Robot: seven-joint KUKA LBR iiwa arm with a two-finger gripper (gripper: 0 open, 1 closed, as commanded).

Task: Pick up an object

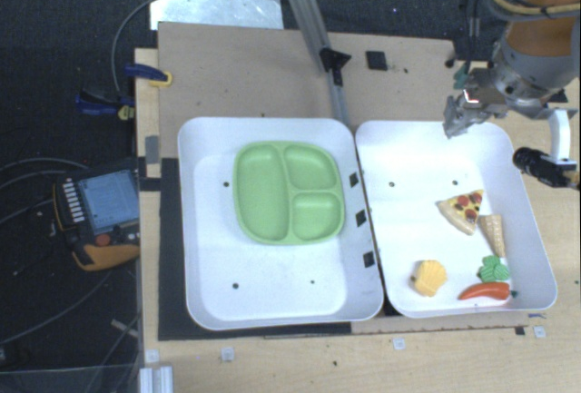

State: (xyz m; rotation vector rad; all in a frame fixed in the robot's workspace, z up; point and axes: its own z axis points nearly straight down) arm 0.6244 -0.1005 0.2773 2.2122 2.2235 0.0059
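White right bin (pixel 399 155) holds the pizza slice (pixel 463 210) near its right wall; my pincer (pixel 457 121), its opening indiscernible, hovers above the far edge, so approach is in hand and descent comes next.

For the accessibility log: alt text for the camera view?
A grey arm's pincer hovers over the right bin's far edge, above a toy pizza slice, ice-cream cone, corn and chili pepper. The left bin holds a green divided plate.
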